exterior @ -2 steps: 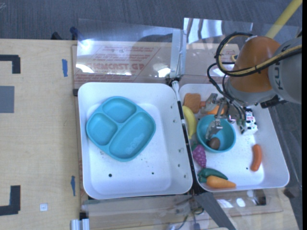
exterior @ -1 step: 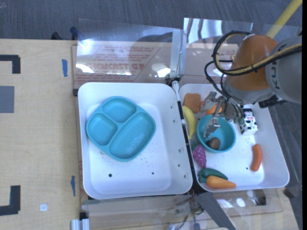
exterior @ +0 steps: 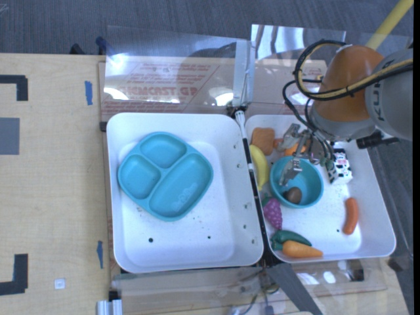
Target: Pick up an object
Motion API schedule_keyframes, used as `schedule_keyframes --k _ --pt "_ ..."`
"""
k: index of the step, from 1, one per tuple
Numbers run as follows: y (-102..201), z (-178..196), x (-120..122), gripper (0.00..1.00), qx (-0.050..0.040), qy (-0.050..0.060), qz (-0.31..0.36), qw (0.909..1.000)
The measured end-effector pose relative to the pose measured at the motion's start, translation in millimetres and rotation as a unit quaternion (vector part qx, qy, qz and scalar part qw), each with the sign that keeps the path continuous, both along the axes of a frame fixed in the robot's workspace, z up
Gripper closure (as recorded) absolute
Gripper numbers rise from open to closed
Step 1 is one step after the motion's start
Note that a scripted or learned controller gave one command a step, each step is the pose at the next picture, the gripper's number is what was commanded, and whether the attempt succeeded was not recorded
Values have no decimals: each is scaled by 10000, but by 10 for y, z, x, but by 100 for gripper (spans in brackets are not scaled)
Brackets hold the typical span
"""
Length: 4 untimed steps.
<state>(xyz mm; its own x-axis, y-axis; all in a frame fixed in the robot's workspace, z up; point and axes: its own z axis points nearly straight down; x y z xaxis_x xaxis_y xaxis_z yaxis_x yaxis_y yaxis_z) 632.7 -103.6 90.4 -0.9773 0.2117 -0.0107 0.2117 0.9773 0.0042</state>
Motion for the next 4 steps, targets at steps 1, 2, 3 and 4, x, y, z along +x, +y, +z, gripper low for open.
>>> schedule_keyframes --k 1,2,3,4 --pt "58 -9 59 0 -15 87 -447 9990" --pt "82 -7 74 0 13 125 -919 9957" --pt "-205 -8 118 0 63 207 -1187 9927" --pt "-246 172 206 100 14 -7 -1196 9928"
